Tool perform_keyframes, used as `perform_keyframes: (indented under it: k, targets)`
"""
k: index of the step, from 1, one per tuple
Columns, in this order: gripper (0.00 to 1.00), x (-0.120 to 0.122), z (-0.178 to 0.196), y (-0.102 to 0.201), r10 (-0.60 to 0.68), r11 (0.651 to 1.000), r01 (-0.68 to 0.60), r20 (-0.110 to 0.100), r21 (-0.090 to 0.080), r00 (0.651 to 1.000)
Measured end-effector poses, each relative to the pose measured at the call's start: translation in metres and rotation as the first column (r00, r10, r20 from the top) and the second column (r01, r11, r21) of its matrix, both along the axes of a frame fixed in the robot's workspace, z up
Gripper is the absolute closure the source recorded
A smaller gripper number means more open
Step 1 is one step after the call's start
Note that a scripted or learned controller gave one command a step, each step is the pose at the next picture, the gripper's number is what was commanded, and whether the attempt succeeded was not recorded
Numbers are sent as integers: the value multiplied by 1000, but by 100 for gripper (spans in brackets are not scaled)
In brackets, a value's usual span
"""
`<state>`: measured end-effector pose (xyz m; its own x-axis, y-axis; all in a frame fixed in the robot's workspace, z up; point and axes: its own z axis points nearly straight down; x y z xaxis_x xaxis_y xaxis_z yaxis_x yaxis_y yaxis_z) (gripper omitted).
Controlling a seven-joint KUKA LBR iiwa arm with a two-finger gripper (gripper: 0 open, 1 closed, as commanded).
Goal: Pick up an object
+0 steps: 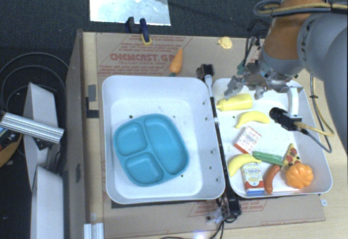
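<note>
The divided tray (pixel 150 148) lies in the left bin (pixel 117 88). Right of that tray, across the shared rim, the right bin (pixel 322 164) holds the rest: a block (pixel 235 103) at its far end, a banana (pixel 252 118) nearer, then a small packet (pixel 247 139), a second banana (pixel 237 163), and a carton (pixel 252 177). Rightmost sits what may be a small pumpkin (pixel 299 175). The tool (pixel 246 84) hangs over the block.

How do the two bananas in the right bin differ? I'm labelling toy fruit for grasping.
The upper banana lies bare mid-bin, near the gripper; the lower banana sits toward the front, touching the small carton. The upper arches upward; the lower curls the other way. Both are yellow and curved.
</note>
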<state>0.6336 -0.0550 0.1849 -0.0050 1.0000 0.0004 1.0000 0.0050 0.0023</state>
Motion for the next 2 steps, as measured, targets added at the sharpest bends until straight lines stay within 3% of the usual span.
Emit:
perform_keyframes:
  k: [1, 2]
  targets:
    - [0, 1, -79, -33, -6, 1000, 6, -5, -2, 1000]
    - [100, 2, -64, -32, -3, 1000, 3, 1, -1, 1000]
